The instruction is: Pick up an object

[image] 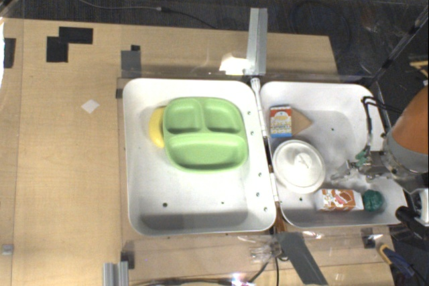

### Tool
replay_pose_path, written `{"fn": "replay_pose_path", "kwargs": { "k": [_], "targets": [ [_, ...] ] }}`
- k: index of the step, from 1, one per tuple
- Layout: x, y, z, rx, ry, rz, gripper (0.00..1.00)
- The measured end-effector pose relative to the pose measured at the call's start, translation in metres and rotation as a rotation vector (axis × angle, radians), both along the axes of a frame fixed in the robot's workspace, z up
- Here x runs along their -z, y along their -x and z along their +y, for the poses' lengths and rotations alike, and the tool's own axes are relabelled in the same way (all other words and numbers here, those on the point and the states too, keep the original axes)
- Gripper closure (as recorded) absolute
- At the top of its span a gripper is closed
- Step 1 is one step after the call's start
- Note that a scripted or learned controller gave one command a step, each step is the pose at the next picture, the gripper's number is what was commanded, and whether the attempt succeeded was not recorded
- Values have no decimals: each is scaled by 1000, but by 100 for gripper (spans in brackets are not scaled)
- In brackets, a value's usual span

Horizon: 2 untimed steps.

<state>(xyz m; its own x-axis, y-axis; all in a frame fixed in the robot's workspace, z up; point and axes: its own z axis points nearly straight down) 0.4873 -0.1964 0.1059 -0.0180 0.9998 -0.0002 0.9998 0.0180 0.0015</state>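
In the right bin point(335, 107) a small red and white carton point(280, 121) stands near the divider, with a brown wedge point(303, 122) beside it. Below them sits a round white bowl point(299, 165). A bottle with a red label and green cap point(348, 199) lies along the bin's front wall. My gripper point(350, 169) reaches in from the right, low over the bin floor between the bowl and the bottle, just right of the bowl. Nothing shows held in it.
The left bin point(194, 204) holds a green divided plate point(203, 132) with a yellow object point(156, 127) poking out at its left. A metal post point(257, 43) rises behind the bins' shared wall. Black cables point(373, 110) loop over the right bin's far right side.
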Motion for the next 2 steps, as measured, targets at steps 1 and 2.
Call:
{"fn": "replay_pose_path", "kwargs": {
  "k": [1, 2],
  "targets": [
    [-150, -21, -9, -16, 2, -6, 0],
    [10, -32, -9, -176, 2, -4, 0]
  ]
}}
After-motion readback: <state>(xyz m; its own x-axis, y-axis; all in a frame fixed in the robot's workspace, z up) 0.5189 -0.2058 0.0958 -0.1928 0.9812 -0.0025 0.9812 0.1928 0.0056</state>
